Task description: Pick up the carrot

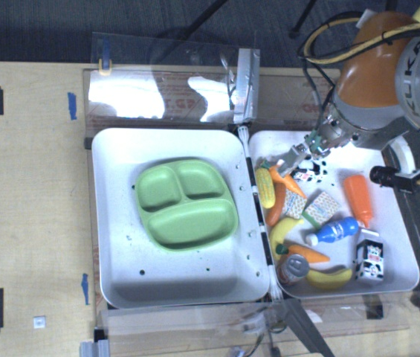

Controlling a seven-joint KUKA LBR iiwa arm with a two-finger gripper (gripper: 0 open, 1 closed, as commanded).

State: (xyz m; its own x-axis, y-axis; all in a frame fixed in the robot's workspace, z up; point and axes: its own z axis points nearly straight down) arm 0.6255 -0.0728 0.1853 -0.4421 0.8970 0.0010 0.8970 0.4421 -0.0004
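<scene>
On the counter, the right bin (406, 270) holds the carrot (308, 254), ungrasped; fingers (296, 155) hover open above the clutter, so pickup remains.

The grey arm (410, 65) enters from the upper right, and its orange band (369, 58) bulges just above the wrist. From there the wrist slants down and to the left, ending in the gripper (288, 162). The jaws are slim and dark, pointing down-left, with their tips low. Whether they are parted or closed cannot be told at this angle. Dark and yellow cables loop over the orange band behind the jaws.
</scene>
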